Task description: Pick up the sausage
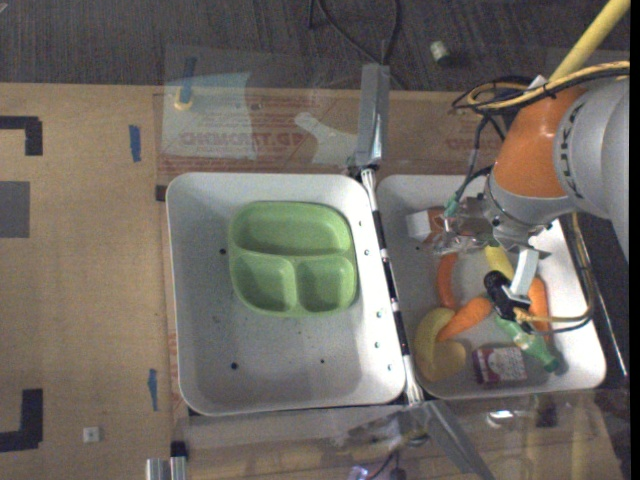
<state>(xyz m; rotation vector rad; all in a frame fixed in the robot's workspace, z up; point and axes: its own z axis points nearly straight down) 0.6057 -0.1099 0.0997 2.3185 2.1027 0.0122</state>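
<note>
Hovering over the right white bin (590,368), your gripper (470,230) hides its own state; can't tell. Reddish-brown sausage (437,220) seems just beside it, crowded by an orange carrot (466,318); you risk snagging the wrong item.

The 2 white bins, the left one (200,368) and the right one (585,363), looked like smooth plastic with a faint sheen. In the left bin, the green divided tray (293,258) also looked like plastic, smooth and softly glossy. The table (80,298) had the flat, matt look of brown cardboard or fibreboard, marked with strips of blue tape (134,143) and black tape (28,133). At the far edge lay a clear, shiny plastic sheet (215,113). The floor (150,18) beyond was dark, rough carpet. The arm (560,158) showed glossy orange and smooth grey casing. The orange carrot (465,318) and the yellow piece (437,340) beside it looked like smooth toy plastic.
</note>
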